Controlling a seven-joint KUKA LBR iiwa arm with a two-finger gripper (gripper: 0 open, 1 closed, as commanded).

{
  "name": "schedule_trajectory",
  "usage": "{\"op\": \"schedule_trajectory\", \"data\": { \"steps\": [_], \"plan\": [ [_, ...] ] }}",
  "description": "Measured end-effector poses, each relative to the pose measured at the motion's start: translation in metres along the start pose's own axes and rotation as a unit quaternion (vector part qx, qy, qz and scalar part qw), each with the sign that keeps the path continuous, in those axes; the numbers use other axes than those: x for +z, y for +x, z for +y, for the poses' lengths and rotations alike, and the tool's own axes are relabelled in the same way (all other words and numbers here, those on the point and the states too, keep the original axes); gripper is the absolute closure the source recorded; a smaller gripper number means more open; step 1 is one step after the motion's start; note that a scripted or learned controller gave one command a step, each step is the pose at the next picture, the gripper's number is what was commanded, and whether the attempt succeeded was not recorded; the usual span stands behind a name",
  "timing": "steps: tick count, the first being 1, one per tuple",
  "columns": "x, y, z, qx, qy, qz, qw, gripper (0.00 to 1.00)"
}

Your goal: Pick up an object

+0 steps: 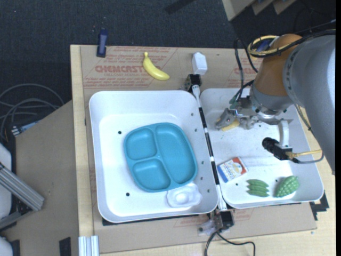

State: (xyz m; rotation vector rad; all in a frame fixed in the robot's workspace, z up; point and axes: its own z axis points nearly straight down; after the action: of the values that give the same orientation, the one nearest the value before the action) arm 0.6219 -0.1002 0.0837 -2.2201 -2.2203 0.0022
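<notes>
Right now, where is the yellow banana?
The banana lies outside both bins, on the cardboard behind the left bin, toward the top of the camera view, left of a small white block.

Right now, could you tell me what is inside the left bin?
The left bin holds a blue divided plate and a small clear lidded cup at its near edge. Anything beneath the plate is covered.

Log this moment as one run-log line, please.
arm: over right bin | gripper: low at bin's far side, fingers unclear | grasp: none confirmed | blue tray: left bin
</notes>
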Motion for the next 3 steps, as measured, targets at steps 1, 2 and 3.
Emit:
{"op": "schedule_trajectory", "data": {
  "steps": [1, 2, 3],
  "plan": [
    [-0.001, -0.008, 0.031, -0.001, -0.002, -0.001, 1.0, 0.0],
    [-0.001, 0.001, 0.045, -0.001, -0.002, -0.001, 1.0, 0.0],
    [-0.001, 0.006, 0.044, -0.001, -0.001, 0.0, 1.0, 0.0]
  ]
}}
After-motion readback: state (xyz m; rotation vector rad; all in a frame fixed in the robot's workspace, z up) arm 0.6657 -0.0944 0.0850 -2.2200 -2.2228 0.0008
